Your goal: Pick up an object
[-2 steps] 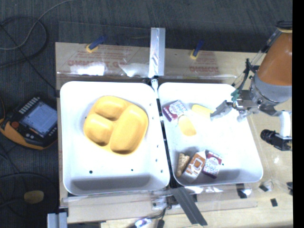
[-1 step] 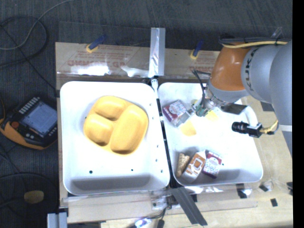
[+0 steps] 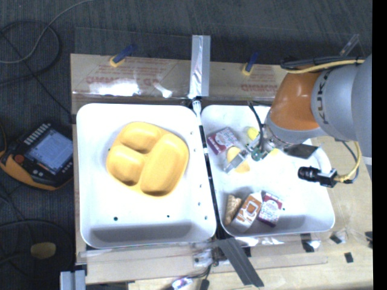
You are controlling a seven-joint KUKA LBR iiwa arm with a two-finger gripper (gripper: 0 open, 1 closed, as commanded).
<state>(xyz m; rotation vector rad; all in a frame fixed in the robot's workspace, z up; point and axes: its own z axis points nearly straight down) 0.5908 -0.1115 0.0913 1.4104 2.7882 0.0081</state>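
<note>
The tool (image 3: 257, 151), grip state unclear, sits low among yellow pieces (image 3: 240, 161) beside a red packet (image 3: 222, 139).

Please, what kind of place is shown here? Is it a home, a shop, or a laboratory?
Most likely a robotics laboratory. A grey and orange arm reaches over two white bins taped to a bench, a handheld control pendant lies on the carpet, and loose cables trail nearby.
</note>
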